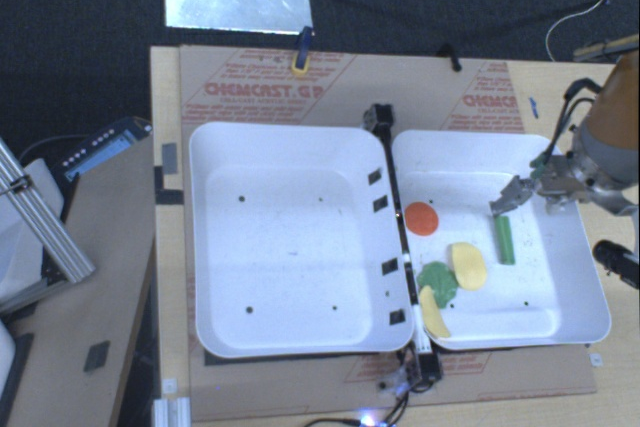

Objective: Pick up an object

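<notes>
Pincer: the grey two-finger gripper (512,197) hangs over the right bin's upper right part, its tip pointing left and down; the view does not let me tell how far it is open, and nothing can be made out in its grasp
Arm: the grey arm with its orange band (612,110) comes in from the right edge, above the right bin's far right rim
Nearest object: a slim green stick-shaped piece (505,239) lies on the bin floor just below the gripper tip, running nearly top to bottom; whether the tip touches it cannot be told
Yellow piece: a pale yellow oval lump (468,266) lies just left of the green stick's lower end
Green lump: a crumpled dark green soft object (438,279) touches the yellow oval's left side
Second yellow piece: a narrow yellow banana-like shape (432,312) lies below the green lump, near the bin's lower left corner
Orange piece: a round orange disc (421,218) lies near the divider, left of the gripper
Right bin: the shallow white tray (560,325) holds all five objects
Left bin: the matching shallow white tray (290,235) sits beside it, to the left
Bench: brown cardboard sheet (260,87) under both bins
</notes>
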